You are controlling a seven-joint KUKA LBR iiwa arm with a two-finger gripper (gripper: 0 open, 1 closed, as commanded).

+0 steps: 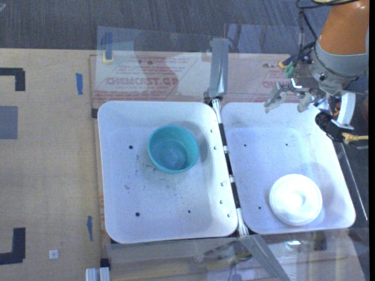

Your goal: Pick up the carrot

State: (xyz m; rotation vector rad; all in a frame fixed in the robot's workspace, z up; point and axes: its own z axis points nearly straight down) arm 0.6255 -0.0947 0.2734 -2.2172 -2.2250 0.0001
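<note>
Nearest you, at the front of the right bin (263, 139), sat a round white dish (296, 199), close to that bin's near right corner and resting on its floor. The left bin (123, 204) lay just beside it, the two rims touching along the middle seam. In the left bin you had a teal bowl (173, 148), upright with its mouth facing up, set toward the far half of the bin and nearer the seam than the outer wall. Dark specks and smudges marked the floor in front of the bowl.

Both bins rested on a pale wooden bench (47, 157) with bits of blue tape (79, 84) stuck to it. A clear sheet (158, 78) with faded red lettering stood behind the bins.

The arm (345, 22) came in from the upper right, its orange band high in the corner. You had the gripper (288, 101) hanging over the far edge of the right bin, well apart from the white dish and the teal bowl. Its two fingers (272, 102) were spread apart, with nothing between them. A black cable (328, 127) looped beside the wrist.

As for the carrot, you could not tell from this view where it lay.
</note>
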